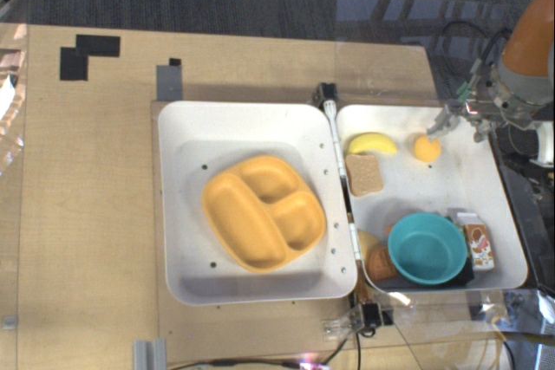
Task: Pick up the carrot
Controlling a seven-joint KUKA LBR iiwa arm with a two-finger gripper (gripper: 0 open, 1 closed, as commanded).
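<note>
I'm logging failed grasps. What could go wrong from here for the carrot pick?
The end effector sits beside the small orange item, which looks rounded and might roll away. The banana and bread slice lie close, so a wrong grab is possible. The right bin's rim is near; it could bump.

One fixed camera above the counter (87, 212), looking down at a slant, moderately distant, both white bins (173, 186) in frame, floor at far edge.

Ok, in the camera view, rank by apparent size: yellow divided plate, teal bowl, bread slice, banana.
1. yellow divided plate
2. teal bowl
3. bread slice and banana: look alike in size, too close to rank.
</note>
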